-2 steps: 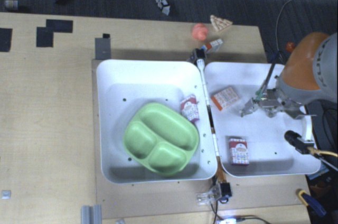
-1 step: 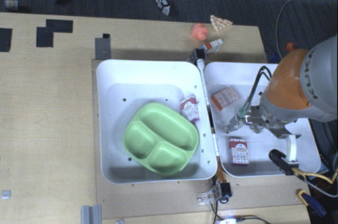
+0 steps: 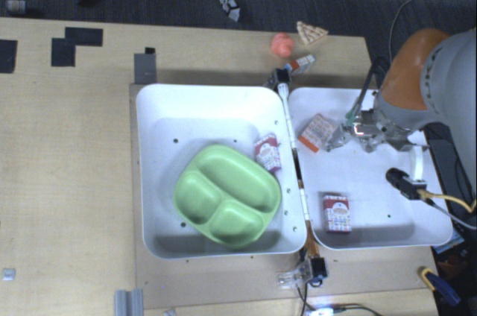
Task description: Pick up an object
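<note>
The gripper is hovering low in the right bin, just right of the small packet lying at the bin's far left; whether its fingers are apart or together, I cannot tell. To do this well it is needing to centre over the packet and descend squarely, keeping off the bin wall

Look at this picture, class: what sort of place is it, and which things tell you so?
Probably a robot test lab, not a home. A grey arm reaches over two white bins on a wooden bench, cables trail beside them, and the bins hold a green plate and small packets.
</note>
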Controlling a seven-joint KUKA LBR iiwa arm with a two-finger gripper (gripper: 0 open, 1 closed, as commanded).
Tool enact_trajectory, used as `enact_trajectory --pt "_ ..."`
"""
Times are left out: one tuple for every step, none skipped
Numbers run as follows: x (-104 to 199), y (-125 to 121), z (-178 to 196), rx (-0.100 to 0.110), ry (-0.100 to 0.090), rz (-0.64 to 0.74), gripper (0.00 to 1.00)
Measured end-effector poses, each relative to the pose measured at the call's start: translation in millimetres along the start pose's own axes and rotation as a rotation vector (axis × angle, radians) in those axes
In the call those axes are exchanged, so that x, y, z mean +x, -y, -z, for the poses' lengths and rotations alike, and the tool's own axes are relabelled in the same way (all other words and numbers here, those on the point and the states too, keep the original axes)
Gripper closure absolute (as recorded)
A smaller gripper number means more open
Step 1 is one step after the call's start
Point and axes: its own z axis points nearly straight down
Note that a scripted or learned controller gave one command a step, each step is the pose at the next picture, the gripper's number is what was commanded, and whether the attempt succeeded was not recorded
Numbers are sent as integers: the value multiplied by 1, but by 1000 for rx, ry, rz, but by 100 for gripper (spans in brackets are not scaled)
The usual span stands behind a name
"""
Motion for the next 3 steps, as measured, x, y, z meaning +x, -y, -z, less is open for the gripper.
enact_trajectory --pt "44 69 2 -3 -1 -3 0" --pt "44 67 13 -10 1 -2 100" --pt "44 67 13 -9 1 -2 0"
